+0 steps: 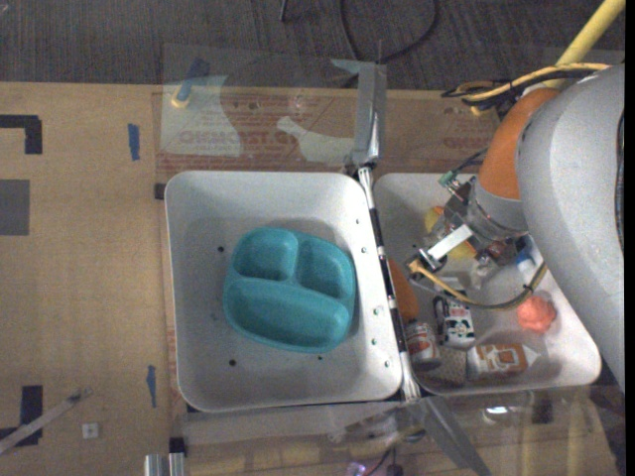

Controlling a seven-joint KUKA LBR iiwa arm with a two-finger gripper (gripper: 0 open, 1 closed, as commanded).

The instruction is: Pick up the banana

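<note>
I am down inside the right bin (585, 360), my end effector (448, 251) low over its upper left part; I cannot tell its state from here. A bit of yellow just beside my wrist looks like the banana (437, 218), mostly hidden under me. I judge this to be the reaching step, with no grasp yet to vouch for. Next I must centre on that yellow piece, keeping off the small can (422, 343) and the carton (457, 323) nearby.

A divided tray (290, 289) lies in the left bin (189, 226); the right bin (571, 360) holds clutter.
</note>
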